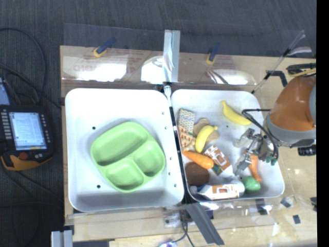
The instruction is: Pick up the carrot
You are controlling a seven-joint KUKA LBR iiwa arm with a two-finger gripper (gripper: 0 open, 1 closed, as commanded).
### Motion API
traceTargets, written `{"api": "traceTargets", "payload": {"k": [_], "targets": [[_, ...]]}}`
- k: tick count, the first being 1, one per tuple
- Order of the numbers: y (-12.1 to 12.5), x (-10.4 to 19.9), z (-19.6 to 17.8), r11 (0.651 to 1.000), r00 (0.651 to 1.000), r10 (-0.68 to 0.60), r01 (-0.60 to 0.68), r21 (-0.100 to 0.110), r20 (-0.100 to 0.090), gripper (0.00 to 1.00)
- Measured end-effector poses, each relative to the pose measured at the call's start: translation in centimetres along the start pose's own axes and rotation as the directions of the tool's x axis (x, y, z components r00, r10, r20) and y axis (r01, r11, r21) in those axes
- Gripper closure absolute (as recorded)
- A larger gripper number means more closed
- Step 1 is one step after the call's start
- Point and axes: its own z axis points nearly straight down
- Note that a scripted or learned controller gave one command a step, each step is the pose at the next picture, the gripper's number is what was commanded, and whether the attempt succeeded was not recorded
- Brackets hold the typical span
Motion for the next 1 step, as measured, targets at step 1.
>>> {"api": "traceTargets", "payload": {"k": [1], "targets": [[0.08,-0.33,-1.03,1.0,1.0,-0.002,0.002,0.003,0.01,1.0]]}}
